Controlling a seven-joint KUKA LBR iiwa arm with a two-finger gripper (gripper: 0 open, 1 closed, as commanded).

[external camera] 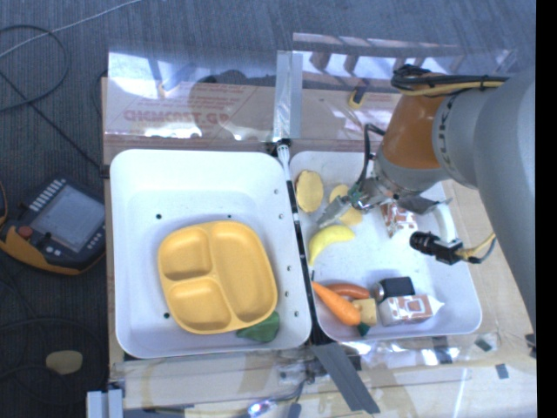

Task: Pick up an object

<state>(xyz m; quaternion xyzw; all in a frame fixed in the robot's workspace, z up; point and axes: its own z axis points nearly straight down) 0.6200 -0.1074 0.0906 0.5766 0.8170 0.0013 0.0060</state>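
Dark grey carpet lies all around your tabletop (509,259), and on it two white bins sit side by side. Your left bin (139,190) holds a yellow plate (218,275) with three parts, and a bit of something green (259,328) peeks out from under its near edge. Your right bin (466,316) holds the small things you can choose from. At its far left there is a pale yellow slice (308,191), and nearer to you a yellow banana (324,239). Along the near side lie an orange carrot (336,305) with a red pepper (350,290) touching it, then a little black block (397,286) and a small box (412,307) with red on it. A red and white packet (399,221) lies in the middle, toward the far side. Your arm (452,133) comes in from the right, and its pincer (348,201) is down inside the right bin, between the pale slice and the banana. You can see its two fingers spread apart a little, with nothing between them. So nothing is picked up yet, as far as you can see. Every toy is lying on the bin floor. I think the banana or the pale slice is what the pincer can grab most easily, since both are just beside its tips. What is left for you is the main part: close on one thing and lift it clear of the bin.
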